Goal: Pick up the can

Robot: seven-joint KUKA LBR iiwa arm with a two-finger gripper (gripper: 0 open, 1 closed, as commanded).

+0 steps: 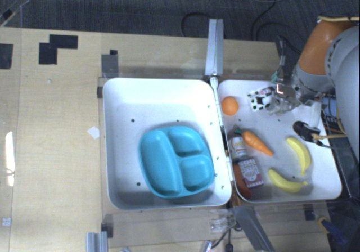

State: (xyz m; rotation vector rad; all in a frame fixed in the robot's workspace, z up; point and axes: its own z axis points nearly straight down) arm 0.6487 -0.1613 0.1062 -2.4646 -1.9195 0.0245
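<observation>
The small dark red metal can point(248, 174) is lying at the near left of the right white bin point(332, 189), not yet lifted. The gripper point(277, 100) is being held far from it; its opening cannot be told.

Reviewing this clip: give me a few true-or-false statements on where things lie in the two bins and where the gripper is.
1. The blue divided tray lies in the left bin. True.
2. The can stands upright in the left bin. False: it lies on its side in the right bin, by the divider.
3. The carrot lies in the right bin. True.
4. The gripper is over the can. False: it is at the right bin's far end, away from the can.
5. Two bananas lie in the right bin. True.
</observation>
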